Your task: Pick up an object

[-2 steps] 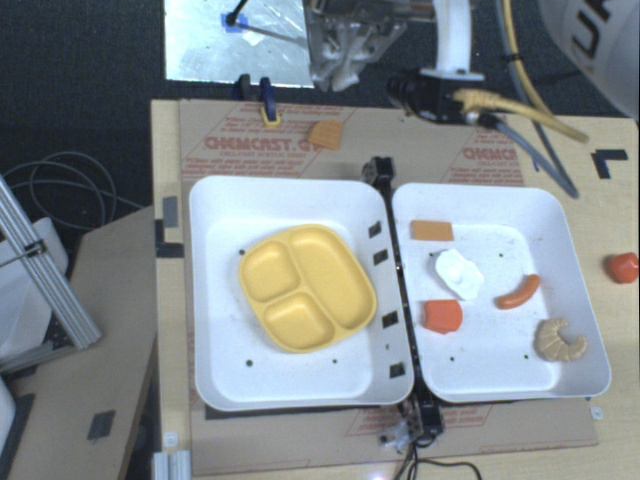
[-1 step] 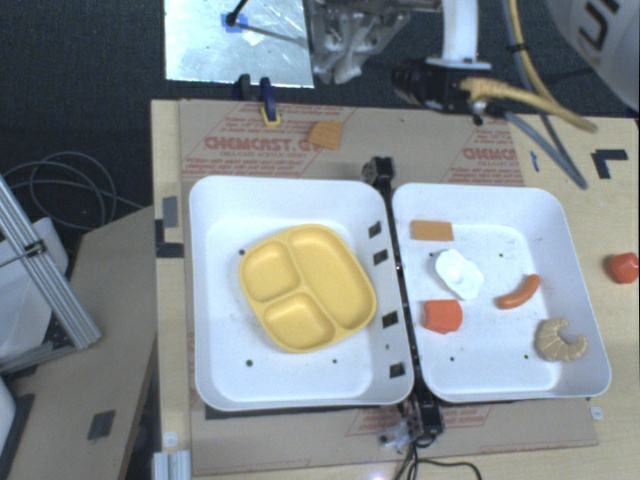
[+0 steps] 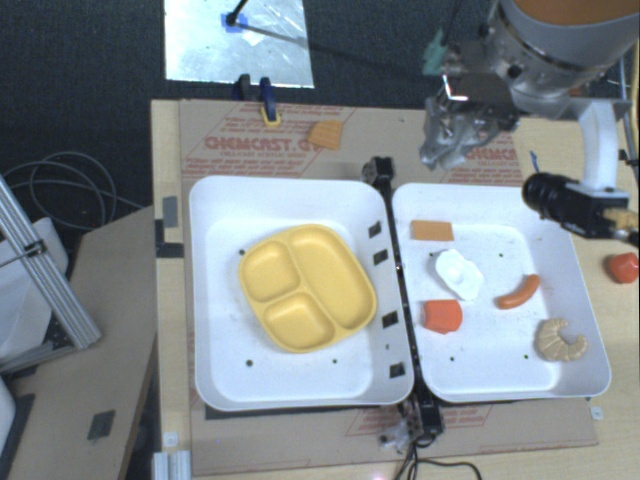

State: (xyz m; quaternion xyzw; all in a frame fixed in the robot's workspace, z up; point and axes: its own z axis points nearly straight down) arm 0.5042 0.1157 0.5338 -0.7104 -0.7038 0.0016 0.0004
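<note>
My gripper point(image 3: 447, 150) hangs above the far edge of the right bin point(image 3: 590, 368), with nothing visible between its fingers. In that bin lie an orange flat block point(image 3: 431, 231), a white lumpy piece point(image 3: 458, 273), an orange-red round piece point(image 3: 443, 316), a sausage point(image 3: 518, 292) and a tan croissant point(image 3: 560, 341). The gripper is well above and behind all of them. A yellow divided plate point(image 3: 306, 287) rests in the left bin point(image 3: 215, 368).
A small tan piece point(image 3: 325, 134) lies on the cardboard behind the left bin. A red object point(image 3: 623, 267) sits outside the right bin at the right edge. Black clips run along the seam between the bins point(image 3: 390, 288).
</note>
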